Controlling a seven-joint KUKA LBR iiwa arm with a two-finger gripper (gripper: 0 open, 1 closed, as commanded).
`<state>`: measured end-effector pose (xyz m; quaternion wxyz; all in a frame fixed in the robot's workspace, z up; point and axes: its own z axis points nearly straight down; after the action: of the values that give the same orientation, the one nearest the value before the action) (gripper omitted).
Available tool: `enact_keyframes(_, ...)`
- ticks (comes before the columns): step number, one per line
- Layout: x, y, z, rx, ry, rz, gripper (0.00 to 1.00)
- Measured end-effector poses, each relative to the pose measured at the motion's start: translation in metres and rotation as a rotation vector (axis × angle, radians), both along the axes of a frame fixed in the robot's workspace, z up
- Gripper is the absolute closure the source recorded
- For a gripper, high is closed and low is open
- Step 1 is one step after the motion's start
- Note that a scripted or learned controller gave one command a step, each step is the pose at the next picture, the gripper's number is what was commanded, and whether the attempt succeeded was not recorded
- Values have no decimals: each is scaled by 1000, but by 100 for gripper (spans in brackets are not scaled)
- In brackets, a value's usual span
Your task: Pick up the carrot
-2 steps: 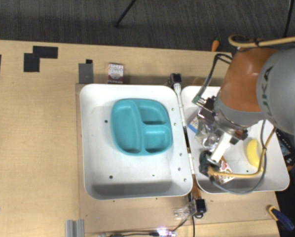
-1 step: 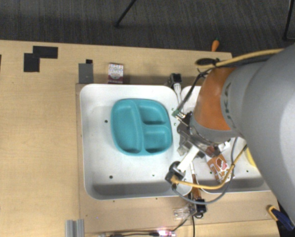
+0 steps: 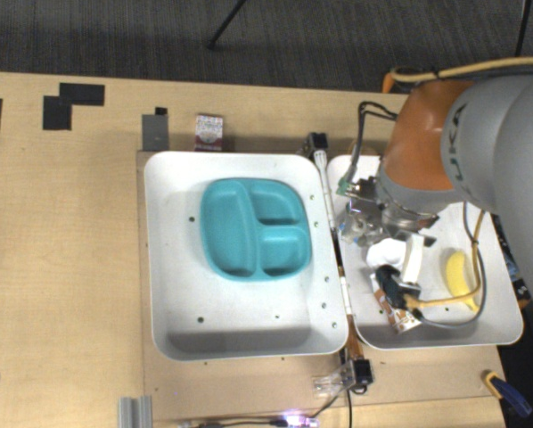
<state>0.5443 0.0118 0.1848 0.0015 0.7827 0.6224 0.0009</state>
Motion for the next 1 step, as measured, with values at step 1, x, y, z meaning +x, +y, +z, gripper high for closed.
enact_keyframes(1,-47,-29,-1,3,5,-327,100)
